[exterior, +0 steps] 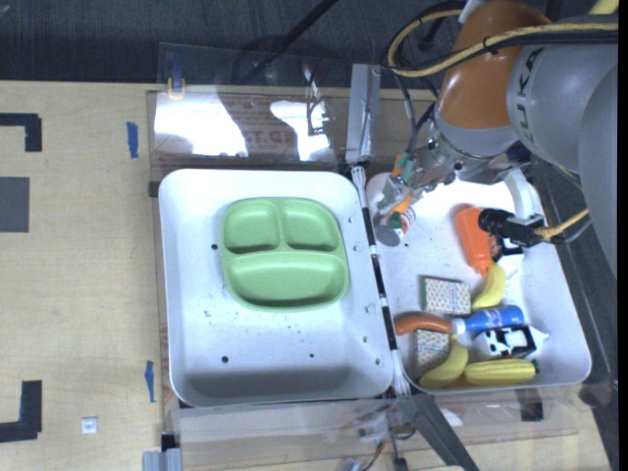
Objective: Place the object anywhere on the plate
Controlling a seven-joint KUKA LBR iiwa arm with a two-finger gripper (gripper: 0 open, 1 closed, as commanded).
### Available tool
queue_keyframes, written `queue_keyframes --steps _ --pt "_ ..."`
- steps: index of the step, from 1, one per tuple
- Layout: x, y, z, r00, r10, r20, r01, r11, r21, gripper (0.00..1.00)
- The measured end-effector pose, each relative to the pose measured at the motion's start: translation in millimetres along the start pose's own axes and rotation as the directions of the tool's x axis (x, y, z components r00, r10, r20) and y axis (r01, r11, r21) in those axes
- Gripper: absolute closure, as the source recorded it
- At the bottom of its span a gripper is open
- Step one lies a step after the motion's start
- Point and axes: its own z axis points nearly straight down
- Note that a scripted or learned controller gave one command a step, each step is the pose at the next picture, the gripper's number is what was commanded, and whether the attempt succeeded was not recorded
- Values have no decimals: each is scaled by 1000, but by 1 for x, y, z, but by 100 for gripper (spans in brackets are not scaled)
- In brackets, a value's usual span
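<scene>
Green plate (285,251) lies bare in the left bin (186,361). The claw (395,207) hangs over the right bin's (564,346) near-left corner, grasping a small object (392,226), probably to carry it across.

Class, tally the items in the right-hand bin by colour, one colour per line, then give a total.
Yellow: 3, banana, two more
Orange: 2, carrot, sausage
Blue: 1, bottle
Patterned squares: 2
Black-and-white: 1
Total: 9
</scene>
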Motion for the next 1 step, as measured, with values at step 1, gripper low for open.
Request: queue_keyframes --steps 1 --pt "67 9 0 982 -191 -2 191 982 2 100"
